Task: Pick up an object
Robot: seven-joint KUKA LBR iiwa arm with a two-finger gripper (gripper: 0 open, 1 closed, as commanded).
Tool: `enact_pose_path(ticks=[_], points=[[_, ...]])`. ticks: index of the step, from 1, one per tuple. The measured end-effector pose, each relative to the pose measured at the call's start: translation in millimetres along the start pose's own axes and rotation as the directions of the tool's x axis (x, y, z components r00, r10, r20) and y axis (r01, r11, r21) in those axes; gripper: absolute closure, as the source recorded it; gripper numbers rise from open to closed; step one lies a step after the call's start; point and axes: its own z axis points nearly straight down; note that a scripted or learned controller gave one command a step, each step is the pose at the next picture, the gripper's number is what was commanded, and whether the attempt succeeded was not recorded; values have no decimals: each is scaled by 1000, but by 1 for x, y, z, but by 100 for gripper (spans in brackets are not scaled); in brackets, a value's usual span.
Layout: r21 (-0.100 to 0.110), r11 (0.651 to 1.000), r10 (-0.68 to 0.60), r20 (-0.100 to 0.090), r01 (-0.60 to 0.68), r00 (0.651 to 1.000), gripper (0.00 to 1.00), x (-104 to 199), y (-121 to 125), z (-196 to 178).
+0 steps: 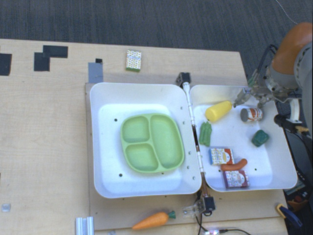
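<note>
My gripper (250, 100) hangs over the far right corner of the right bin (281, 177), fingers spread open with nothing between them. Just below it a small can (251, 114) with a red and white label lies on its side. To the left is a yellow lemon-like piece (218, 110), and a green pickle (205, 133) sits by the bin's left wall. A dark green lump (260, 138) rests toward the right. Nearer the front lie a small yellow and white box (221, 156), a red sausage (234, 165) and a dark red box (235, 179).
The left bin (105, 131) holds a light green divided plate (151, 143). A toy carrot (152, 220) lies on the bench in front of the bins. A patterned little box (133, 60) stands behind the left bin. The arm's orange band (291, 48) is at the right edge.
</note>
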Motion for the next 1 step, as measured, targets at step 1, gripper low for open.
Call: enact_pose_path(ticks=[1], points=[[2, 1000, 3, 0, -3, 1000, 0, 11, -58, 21]])
